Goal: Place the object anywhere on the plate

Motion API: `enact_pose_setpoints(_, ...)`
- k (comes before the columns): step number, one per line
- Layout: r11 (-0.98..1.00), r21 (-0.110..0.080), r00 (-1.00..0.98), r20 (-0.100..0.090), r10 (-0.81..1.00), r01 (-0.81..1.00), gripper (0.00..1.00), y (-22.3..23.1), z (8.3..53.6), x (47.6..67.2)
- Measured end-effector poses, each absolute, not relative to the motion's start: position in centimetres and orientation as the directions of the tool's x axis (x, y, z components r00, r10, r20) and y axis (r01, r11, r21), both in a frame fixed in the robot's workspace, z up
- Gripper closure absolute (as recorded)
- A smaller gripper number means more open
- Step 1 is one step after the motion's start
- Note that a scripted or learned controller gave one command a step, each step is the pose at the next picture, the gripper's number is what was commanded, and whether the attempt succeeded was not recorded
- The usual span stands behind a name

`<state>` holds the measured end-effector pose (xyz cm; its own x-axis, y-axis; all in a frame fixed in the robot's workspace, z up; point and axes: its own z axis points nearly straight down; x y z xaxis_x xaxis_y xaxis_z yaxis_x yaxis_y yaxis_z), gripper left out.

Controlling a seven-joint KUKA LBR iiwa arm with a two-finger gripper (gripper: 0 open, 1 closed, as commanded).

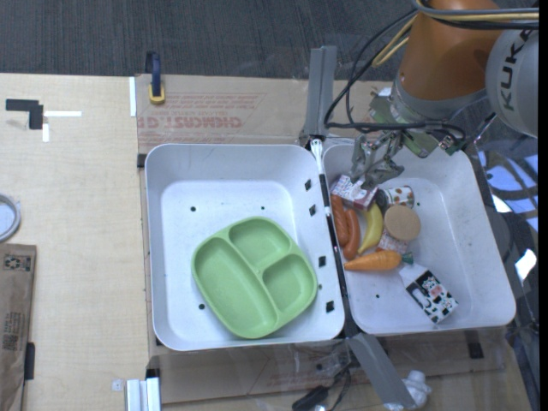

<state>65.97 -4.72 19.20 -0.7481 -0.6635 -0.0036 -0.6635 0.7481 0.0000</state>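
So the pincer (374, 168) is hanging low over the back left corner of the right bin (479, 255), basically right on top of the toy food pile. Can't tell how wide it's spread or whether it's got anything between it, the metal bits blur into the clutter underneath, so not gonna guess. Directly under/next to it is a small red and white packet (353, 190), that looks like the closest candidate imo. Just toward the front from there: a couple of hot dogs (345, 223) lying against the bin's left wall, a banana (372, 227) beside them, long axis running roughly back to front, a round tan thing (402, 224), a small can (401, 198), then a carrot (373, 261) lying crosswise along the front of the pile. A cow-print carton (430, 296) sits apart nearer the front right. Key thing tho: the green plate (254, 276), 3 compartments, is in the left bin (171, 229), front-ish and center, w/ nothing on it. So from the pincer the target lies to the left and toward the front, across the two bin walls that meet in the middle. Whatever gets picked has to go up and over that divider, not sideways. Task looks like it's at the grab stage, nothing delivered yet. Risk I'd guess is the crowding, stuff's touching so a neighbor could get nudged or come along too.
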Motion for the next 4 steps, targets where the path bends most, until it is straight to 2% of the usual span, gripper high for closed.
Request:
enact_pose_setpoints(1,0.537,-0.001,-0.537,-0.004,-0.843,-0.843,1.0,-5.4,22.2,62.3)
enact_pose_setpoints(2,0.292,-0.003,-0.292,-0.005,-0.956,-0.956,1.0,-3.1,24.4,63.5)
enact_pose_setpoints(3,0.162,-0.001,-0.162,-0.004,-0.987,-0.987,1.0,-3.4,22.5,63.7)
enact_pose_setpoints(4,-0.064,-0.004,0.064,-0.004,-0.998,-0.998,1.0,-3.3,22.9,65.2)
